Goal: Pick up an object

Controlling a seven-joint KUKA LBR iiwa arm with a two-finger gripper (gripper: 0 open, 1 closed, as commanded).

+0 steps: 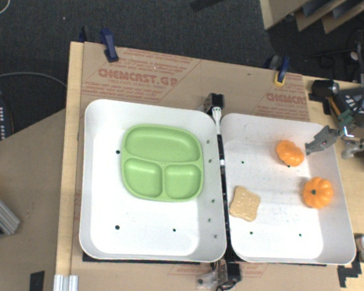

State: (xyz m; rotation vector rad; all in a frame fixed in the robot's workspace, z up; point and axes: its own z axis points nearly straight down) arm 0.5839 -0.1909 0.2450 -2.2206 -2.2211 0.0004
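Observation:
The right bin (333, 250) holds three objects. An orange pumpkin-shaped toy (290, 152) lies near its back, a second orange pumpkin (318, 192) sits toward the right wall, and a tan toast-like piece (244, 203) rests near the left wall. My gripper (336, 147) hangs over the bin's back right corner, just right of the first pumpkin. It is open, with nothing between its fingers (318, 141). The nearer finger tip stands close beside that pumpkin without touching it.
The left bin (95, 216) bears a green divided plate (162, 162). A black divider strip (219, 165) runs between the bins. The arm's wrist and cables (362, 110) crowd the right edge. Clamps (108, 44) hold the cardboard base at the back.

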